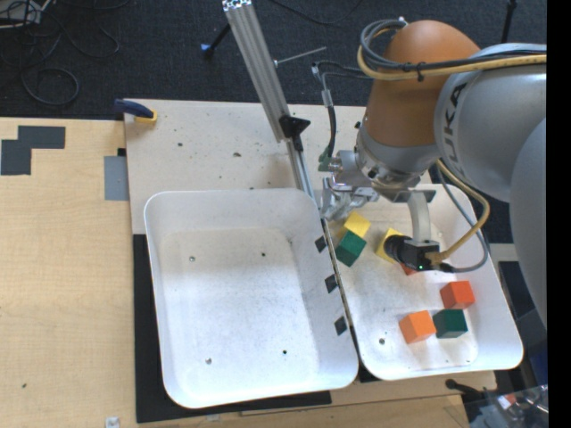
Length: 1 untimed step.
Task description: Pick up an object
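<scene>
Two white bins sit side by side on the table (214,141). Right bin (500,350) holds my blocks: yellow block (356,225) touching green block (349,250) at 11 o'clock, orange cube (417,326) beside dark green cube (451,323) at 5, red-orange cube (458,293) above them. My gripper (339,199) hovers by the yellow block; I cannot tell its opening. Left bin (169,212) shows dark specks.

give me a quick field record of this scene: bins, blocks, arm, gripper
left bin: shallow white bin, no blocks seen in it
right bin: shallow white bin, holds all the blocks
blocks near gripper: yellow cube above dark green cube, touching; second yellow block, partly hidden
blocks at front: orange cube, dark green cube, red-orange cube
arm: grey arm with orange band, over right bin
gripper: low at the bin's far left corner, beside the yellow cube
</scene>
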### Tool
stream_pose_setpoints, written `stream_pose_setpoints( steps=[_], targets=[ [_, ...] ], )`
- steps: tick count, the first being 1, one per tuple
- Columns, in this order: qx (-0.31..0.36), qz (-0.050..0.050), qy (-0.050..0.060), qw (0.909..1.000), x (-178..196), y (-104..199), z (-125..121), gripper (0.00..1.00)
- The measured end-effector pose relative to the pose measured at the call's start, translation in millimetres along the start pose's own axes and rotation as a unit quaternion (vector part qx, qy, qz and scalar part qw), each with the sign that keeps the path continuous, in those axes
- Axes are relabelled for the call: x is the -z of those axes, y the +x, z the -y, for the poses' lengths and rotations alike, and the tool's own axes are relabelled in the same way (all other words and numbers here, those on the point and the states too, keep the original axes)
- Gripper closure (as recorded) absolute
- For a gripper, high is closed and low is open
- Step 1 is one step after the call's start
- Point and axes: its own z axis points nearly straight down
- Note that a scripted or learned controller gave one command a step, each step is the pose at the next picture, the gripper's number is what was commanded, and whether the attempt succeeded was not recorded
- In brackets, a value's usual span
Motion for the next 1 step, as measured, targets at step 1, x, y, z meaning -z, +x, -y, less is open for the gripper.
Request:
stream_pose_setpoints(
  steps=[1],
  targets=[
    [0.0, 0.0, 0.0, 1.0, -14.5, 54.4, -9.1, 1.0]
  ],
)
